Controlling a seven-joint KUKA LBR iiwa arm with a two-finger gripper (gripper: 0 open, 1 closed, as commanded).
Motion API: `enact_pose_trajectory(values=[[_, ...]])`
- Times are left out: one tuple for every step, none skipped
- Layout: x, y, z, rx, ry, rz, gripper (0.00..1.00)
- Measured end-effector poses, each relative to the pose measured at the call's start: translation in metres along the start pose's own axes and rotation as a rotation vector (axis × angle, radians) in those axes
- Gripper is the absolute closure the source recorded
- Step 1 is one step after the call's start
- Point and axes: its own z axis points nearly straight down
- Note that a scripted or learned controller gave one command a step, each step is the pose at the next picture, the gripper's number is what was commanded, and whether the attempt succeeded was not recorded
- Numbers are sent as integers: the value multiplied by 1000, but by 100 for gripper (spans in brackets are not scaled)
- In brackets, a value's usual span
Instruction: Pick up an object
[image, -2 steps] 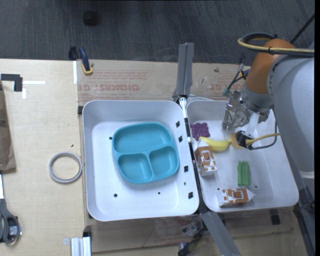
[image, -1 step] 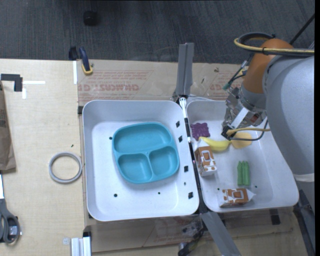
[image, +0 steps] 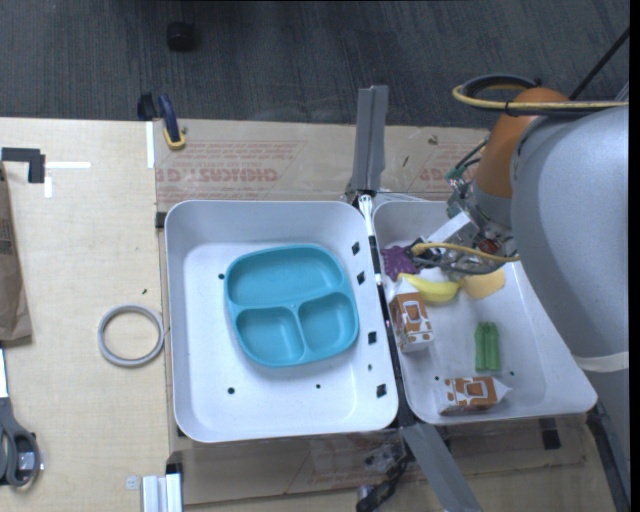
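Only mirrored red lettering on the cardboard (image: 262, 165) shows, unreadable.

Left bin (image: 190, 330): white, holding a turquoise tray (image: 290, 305). Right bin (image: 530, 380): white, with a yellow banana (image: 437, 289), purple item (image: 396, 261), green item (image: 486, 347), and two orange-and-white cartons (image: 411, 322), (image: 470, 394). Worktop (image: 80, 260): pale wood. Arm (image: 580, 210): grey, orange band.

Arm (image: 580, 230) cut off at right edge, covering the right bin's (image: 520, 400) far corner, scissors (image: 18, 455) cropped at left edge, gripper (image: 455, 258) fingertips indistinct
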Motion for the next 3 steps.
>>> enact_pose_trajectory(values=[[-36,69,-1,-1,2,82,100],[-55,55,-1,-1,3,-77,100],[-44,6,1,2,1,186,100]])
